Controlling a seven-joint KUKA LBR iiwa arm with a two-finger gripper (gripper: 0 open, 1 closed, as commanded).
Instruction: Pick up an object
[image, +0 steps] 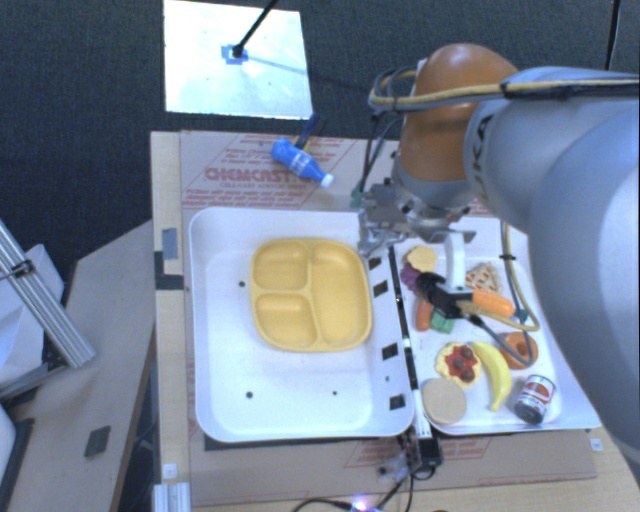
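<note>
- Dark carpet surrounds a bench bearing two white bins: left bin (215, 400), right bin (560, 405).
- One yellow three-compartment plate (308, 295) lies in the left bin.
- The right bin holds one banana (493, 372), one carrot (490, 302), one can (533, 398) and one round cracker (444, 400).
- The gripper (385, 240) hangs over the divider, up-left of the glossy carrot; whether it is open cannot be told.
</note>
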